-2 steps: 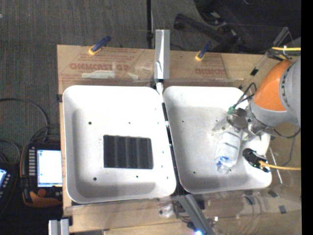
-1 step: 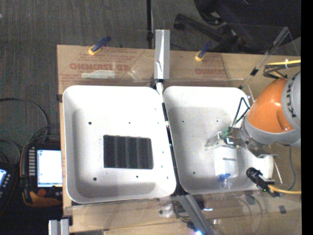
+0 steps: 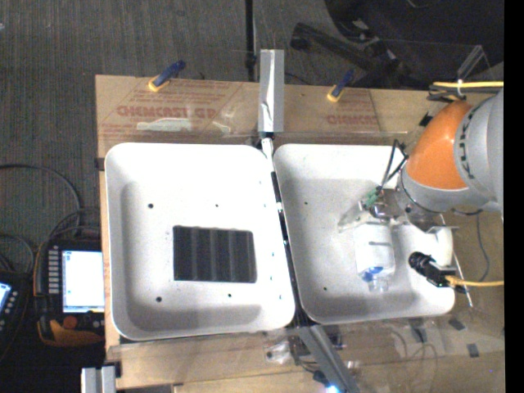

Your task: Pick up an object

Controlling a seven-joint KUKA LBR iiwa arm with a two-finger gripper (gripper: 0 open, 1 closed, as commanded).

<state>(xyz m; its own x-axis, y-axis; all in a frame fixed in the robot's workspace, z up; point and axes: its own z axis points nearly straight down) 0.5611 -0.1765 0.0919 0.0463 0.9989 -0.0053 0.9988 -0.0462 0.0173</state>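
The clear plastic bottle [image 3: 374,256] lies on its side in the right bin [image 3: 319,219], its long axis running near to far, cap toward the near edge. The gripper [image 3: 378,207] sits just beyond the bottle's far end, so the bottle lies directly nearward of it. Whether the gripper is released or clenched cannot be told from here; the wrist hides it. Judging by this, the move probably calls for a short shift toward the near side, closing across the bottle's narrow width.
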